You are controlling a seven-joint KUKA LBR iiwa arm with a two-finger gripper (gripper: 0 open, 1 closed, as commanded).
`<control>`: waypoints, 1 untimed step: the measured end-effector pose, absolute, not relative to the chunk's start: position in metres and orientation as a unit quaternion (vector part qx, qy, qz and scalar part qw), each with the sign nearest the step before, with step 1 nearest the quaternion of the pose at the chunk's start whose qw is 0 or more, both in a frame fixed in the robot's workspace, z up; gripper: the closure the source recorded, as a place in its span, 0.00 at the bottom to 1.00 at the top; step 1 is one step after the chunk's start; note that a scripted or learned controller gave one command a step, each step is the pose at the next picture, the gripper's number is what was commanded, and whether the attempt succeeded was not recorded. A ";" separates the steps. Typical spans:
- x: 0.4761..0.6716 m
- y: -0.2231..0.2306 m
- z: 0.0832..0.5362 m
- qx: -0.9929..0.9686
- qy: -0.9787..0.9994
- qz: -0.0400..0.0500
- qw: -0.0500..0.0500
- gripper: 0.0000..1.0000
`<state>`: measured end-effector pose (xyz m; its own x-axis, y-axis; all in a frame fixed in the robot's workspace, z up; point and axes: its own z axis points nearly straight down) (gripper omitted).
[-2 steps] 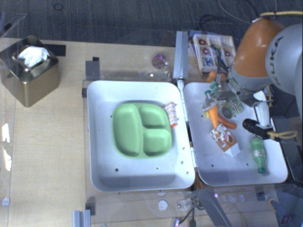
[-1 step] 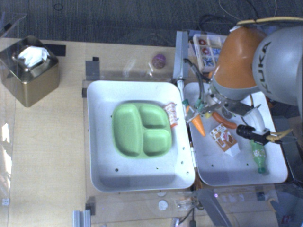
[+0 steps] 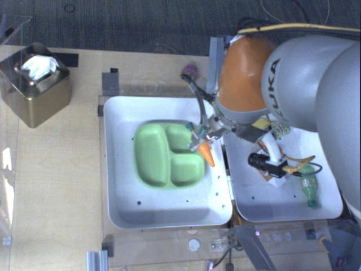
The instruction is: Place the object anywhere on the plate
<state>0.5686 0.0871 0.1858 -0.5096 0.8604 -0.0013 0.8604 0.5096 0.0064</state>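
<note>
Nearly done but unfinished: tool [image 3: 199, 137] hovering over the green divided plate's [image 3: 152, 157] right rim in the left bin [image 3: 121, 202], apparently clamped on an orange carrot [image 3: 207, 154], not yet released.

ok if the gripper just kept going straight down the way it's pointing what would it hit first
Probably the green plate. The gripper points down over the plate's right edge, holding an orange carrot, so the carrot's tip would likely touch first, near the rim by the small compartments. Depth is hard to judge here.
</note>
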 end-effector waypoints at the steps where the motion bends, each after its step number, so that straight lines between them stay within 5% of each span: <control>1: 0.569 0.087 0.186 0.496 0.869 0.003 0.002 0.00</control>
